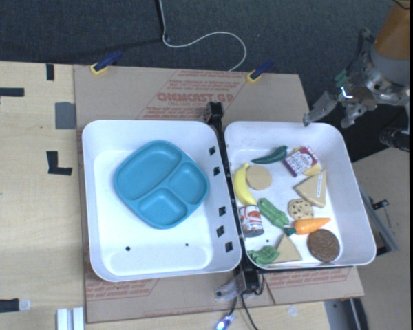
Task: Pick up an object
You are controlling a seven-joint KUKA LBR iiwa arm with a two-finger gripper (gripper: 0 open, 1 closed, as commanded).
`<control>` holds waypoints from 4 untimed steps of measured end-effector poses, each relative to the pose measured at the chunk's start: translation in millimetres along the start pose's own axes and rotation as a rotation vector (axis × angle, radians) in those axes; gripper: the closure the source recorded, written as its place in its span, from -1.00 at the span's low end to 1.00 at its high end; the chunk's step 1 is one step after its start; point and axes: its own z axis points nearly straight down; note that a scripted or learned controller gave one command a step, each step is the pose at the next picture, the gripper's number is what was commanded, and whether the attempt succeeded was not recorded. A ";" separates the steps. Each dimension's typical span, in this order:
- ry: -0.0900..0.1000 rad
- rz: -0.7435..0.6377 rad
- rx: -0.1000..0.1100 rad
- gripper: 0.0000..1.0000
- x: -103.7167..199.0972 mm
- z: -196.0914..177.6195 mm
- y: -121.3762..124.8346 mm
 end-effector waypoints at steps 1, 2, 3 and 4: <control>0.004 -0.003 0.007 -1.00 61.6 26.2 -64.8; 0.003 -0.004 0.005 -1.00 121.6 29.9 -114.4; 0.002 -0.004 0.003 -1.00 186.6 -10.0 -166.6; 0.001 -0.002 0.004 1.00 184.5 -18.1 -164.7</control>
